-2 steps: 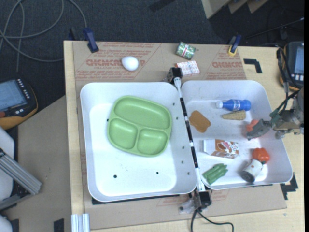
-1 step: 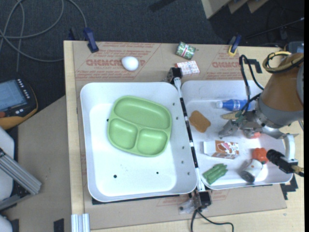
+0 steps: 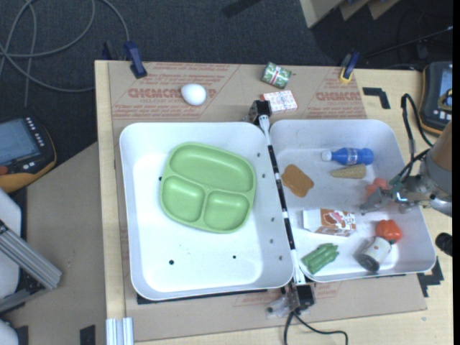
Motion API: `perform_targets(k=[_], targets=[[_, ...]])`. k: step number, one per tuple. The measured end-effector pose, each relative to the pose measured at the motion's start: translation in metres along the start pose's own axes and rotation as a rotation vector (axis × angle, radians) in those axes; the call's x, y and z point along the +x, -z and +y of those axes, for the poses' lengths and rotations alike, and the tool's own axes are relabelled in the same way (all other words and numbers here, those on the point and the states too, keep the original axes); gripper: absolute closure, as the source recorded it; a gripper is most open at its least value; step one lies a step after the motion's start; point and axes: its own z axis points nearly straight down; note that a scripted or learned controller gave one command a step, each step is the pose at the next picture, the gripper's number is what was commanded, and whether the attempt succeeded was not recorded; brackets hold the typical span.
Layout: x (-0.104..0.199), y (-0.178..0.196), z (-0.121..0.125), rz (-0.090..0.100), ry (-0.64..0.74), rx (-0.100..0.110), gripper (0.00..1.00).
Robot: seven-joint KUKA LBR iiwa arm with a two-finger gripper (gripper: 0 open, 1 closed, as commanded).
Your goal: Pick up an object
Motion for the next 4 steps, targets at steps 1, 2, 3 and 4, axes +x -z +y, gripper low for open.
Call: perform_targets(k=[1,2,3,4], targets=[[0.027,-0.039,0.061,0.001,0.003,-0.002,0.0],[0.059,-0.038,0.108,0.001,0.004,-0.002,0.0],[0.085,-0.043,0.15,0.001,-0.007,0.033,0.0],[0.068,-0.034,0.151,0.005,-0.003,0.027,0.0]])
